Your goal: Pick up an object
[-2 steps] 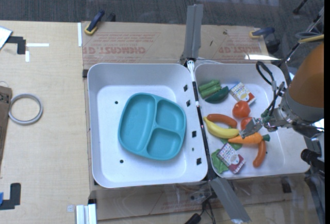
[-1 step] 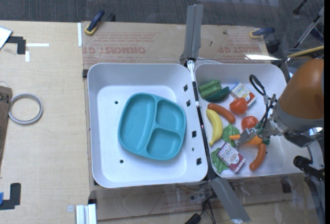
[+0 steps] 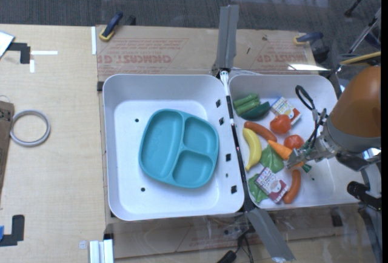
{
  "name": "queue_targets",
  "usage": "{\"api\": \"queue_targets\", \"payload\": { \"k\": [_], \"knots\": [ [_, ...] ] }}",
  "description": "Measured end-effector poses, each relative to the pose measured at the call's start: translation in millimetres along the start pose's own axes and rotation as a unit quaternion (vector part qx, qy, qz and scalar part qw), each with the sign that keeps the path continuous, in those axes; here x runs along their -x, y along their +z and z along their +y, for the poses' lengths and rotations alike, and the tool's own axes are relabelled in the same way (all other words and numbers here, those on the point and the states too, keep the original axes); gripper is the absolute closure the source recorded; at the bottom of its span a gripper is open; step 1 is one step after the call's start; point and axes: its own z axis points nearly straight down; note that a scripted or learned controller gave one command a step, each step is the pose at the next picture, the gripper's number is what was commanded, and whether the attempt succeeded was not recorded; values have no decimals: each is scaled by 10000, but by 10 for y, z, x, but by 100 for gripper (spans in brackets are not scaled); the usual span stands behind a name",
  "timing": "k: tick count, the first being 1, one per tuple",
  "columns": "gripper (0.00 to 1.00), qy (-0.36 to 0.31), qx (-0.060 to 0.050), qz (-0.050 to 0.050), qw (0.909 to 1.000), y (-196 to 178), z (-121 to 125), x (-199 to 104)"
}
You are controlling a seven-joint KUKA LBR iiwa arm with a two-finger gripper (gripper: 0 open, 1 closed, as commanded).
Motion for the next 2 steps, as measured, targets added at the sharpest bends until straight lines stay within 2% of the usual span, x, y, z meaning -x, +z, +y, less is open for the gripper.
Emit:
{"api": "queue_targets", "payload": {
  "k": [1,2],
  "knots": [
    [100,20,3,0,10000,-88,3,4],
    [0,18,1,0,10000,-88,3,4]
  ]
}}
